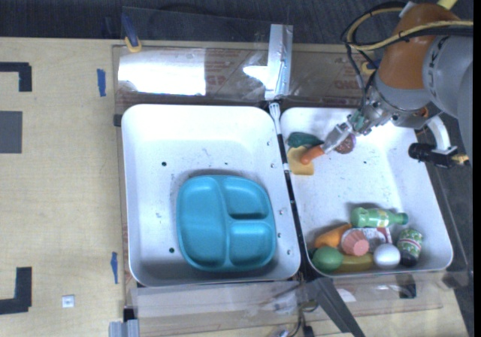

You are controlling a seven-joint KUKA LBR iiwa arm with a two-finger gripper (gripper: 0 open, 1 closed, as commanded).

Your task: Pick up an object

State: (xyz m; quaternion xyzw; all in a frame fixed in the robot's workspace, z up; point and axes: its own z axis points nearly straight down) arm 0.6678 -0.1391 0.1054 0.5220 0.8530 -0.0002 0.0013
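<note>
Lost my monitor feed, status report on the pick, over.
Tool low in right bin, far left corner. Next to it: orange toy carrot on yellow piece. Nothing seen lifted. Toy food pile sits apart at near edge.

You view the scene from one fixed camera mounted above the worktop (52, 177), looking down at a slant. Both white bins, left bin (150, 132) and right bin (421, 200), fit in frame; the arm (421, 57) enters from your right.
</note>
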